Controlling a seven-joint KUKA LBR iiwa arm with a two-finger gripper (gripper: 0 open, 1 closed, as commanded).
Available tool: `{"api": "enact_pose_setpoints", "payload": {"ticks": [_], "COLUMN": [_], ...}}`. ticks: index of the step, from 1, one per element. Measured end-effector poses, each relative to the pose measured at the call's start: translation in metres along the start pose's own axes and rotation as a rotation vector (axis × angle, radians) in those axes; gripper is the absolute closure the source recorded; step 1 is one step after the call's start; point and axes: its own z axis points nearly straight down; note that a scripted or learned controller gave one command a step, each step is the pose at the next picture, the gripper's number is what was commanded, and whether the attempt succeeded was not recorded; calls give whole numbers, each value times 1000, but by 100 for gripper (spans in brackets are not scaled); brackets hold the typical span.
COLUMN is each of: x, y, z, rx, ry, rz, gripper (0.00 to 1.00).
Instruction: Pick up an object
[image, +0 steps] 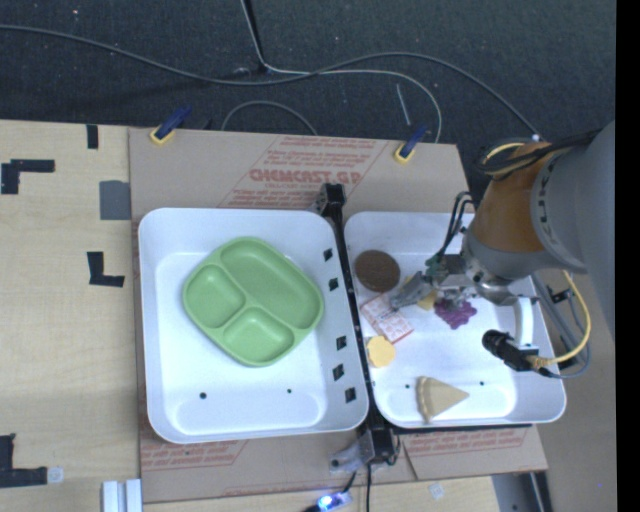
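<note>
The right bin (500, 360) holds several small items. A brown round disc (377, 269) lies at its far left, with a pink-and-white packet (388, 319) and a yellow round piece (380, 351) below it. A tan wedge (438, 397) rests near the front wall. A purple lump (457, 313) sits mid-bin. My gripper (415, 292) hangs low over the bin between the brown disc and the purple lump, just above the packet. A small yellow bit shows right beside its tip. The arm's wrist covers the bin's far right part.
The left bin (170, 380) holds a green divided plate (252, 298). A black divider with clips (345, 330) runs between the bins. Cables (530, 350) loop off the wrist over the right bin's right side. Cardboard lies under both bins.
</note>
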Motion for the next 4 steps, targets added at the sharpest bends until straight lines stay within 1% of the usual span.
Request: {"api": "enact_pose_setpoints", "payload": {"ticks": [1, 2, 3, 4], "x": [1, 7, 12, 13], "y": [1, 8, 7, 8], "z": [-13, -73, -117, -181], "rx": [-3, -3, -3, -5], "ry": [1, 0, 0, -1], "rz": [-3, -4, -4, -4], "gripper": [100, 100, 100, 100]}}
